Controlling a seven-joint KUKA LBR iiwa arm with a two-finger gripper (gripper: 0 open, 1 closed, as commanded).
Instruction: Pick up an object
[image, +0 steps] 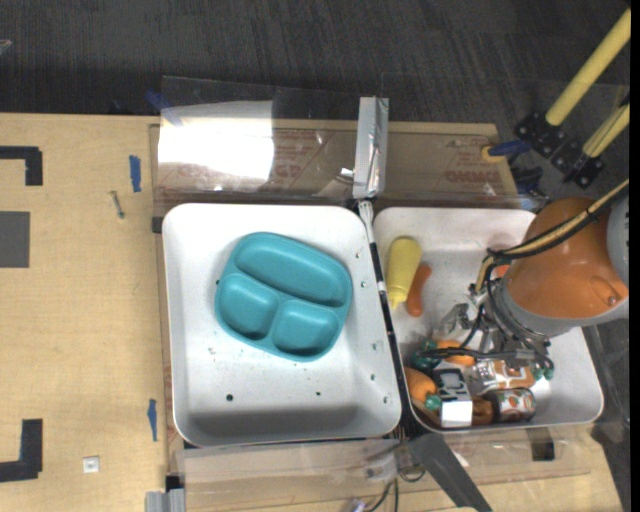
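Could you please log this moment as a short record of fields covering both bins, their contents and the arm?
left bin: shallow white bin holding a teal plastic divided plate, lying slightly tilted
right bin: shallow white bin with a yellow plastic bottle-shaped object near its left wall and a cluster of small orange and mixed-colour items at the near edge
arm: grey with orange band, reaching in from the right over the right bin
gripper: low over the cluster; grasp unclear

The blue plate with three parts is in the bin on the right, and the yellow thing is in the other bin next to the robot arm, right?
Not quite. In the camera view the blue plate sits in the left bin. The yellow thing lies in the right bin, where the arm reaches.
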